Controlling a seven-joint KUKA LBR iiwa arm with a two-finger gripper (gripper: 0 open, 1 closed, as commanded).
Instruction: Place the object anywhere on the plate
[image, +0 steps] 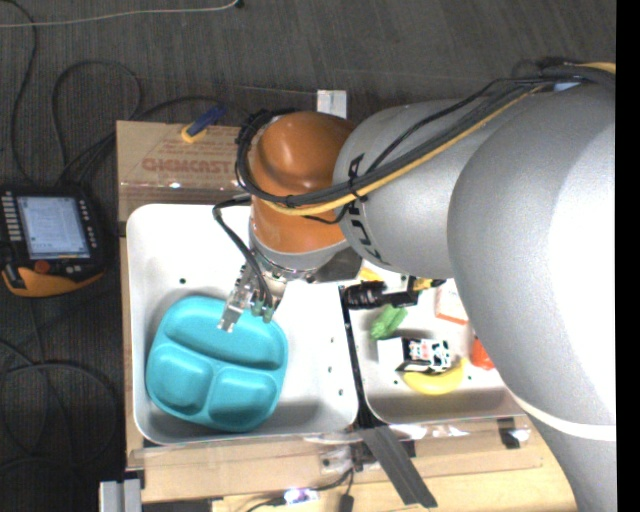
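Down in the left shallow white plastic bin (170, 225) we see the turquoise plastic plate with three compartments (215, 365), lying toward that bin's near left corner and filling much of its floor. Just above the plate's upper rim hangs the end effector (248, 308), its thin metal fingers (233, 313) pointing down at a slant, and we notice a small green piece close by the fingertips; we cannot tell whether it is a held object or part of the tool, nor can we tell whether the fingers are parted or closed. Above the end effector we find the orange band (295, 165) of the arm's wrist, and behind it the bulky grey arm (500, 220) reaching in from the right, with black cables running along it. Past the dividing wall, in the right shallow white bin (430, 405), we see a green object (388, 320), a yellow banana-shaped item (435, 380) and a small black-and-white patterned toy (427, 351) lying just above it, with something orange (480, 352) at the arm's edge. Beyond the bins, a brown cardboard sheet (165, 165) lies on the tabletop, and at far left a handheld control pendant with a lit screen (48, 235) rests on the dark floor (60, 80).
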